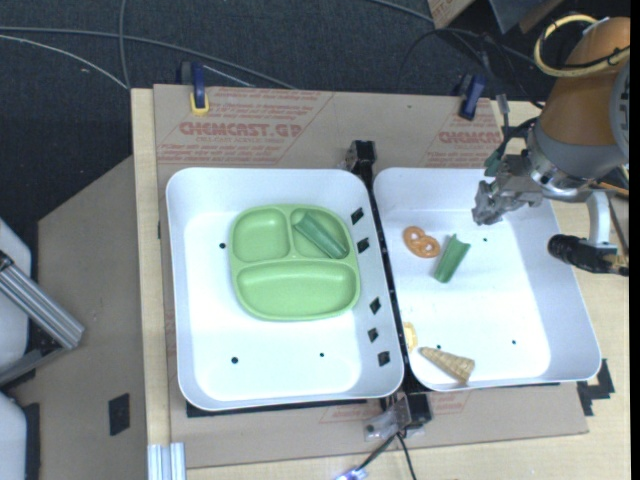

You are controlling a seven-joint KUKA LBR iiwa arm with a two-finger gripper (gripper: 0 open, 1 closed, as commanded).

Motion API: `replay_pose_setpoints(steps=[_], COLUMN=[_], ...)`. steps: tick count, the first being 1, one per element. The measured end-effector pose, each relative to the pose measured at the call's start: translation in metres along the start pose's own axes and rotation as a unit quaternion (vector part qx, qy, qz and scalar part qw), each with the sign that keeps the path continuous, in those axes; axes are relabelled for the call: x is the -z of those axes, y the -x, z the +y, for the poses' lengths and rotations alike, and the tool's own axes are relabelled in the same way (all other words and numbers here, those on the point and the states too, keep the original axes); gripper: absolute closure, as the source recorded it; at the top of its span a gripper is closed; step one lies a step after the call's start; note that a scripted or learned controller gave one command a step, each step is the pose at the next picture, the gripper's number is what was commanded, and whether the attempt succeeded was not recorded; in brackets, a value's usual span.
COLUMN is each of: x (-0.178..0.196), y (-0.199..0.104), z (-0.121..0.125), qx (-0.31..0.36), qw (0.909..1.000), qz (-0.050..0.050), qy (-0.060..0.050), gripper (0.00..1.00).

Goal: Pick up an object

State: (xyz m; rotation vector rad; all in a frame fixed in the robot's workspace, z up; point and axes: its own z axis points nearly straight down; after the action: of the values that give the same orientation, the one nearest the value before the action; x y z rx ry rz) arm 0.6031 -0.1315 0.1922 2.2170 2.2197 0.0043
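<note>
In the right bin (540, 298) lie an orange pretzel (420, 241), a green stick-shaped piece (451, 258) just right of it, and a tan cone (447, 363) near the front edge. My gripper (487, 211) hangs over the back of the right bin, up and to the right of the green piece and apart from it. Nothing shows between its fingers. In the left bin (200, 318) a green divided plate (294, 263) carries a darker green piece (320, 233) in its back right compartment.
A black divider with clips (370, 268) runs between the two bins. A small yellow scrap (409, 336) sits at the right bin's left wall. Blue clamps (200, 90) hold the board at the back. A black cable end (580, 253) juts over the right bin's right side.
</note>
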Motion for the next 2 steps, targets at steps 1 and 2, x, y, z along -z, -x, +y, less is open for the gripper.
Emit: replay_pose_setpoints(steps=[1, 2], x=[0.013, 0.023], y=[0.000, -0.056], z=[0.001, 0.015], qx=[0.000, 0.003], qw=[1.0000, 1.0000], qz=[0.000, 0.002], qy=[-0.001, -0.001], gripper=[1.00, 1.00])
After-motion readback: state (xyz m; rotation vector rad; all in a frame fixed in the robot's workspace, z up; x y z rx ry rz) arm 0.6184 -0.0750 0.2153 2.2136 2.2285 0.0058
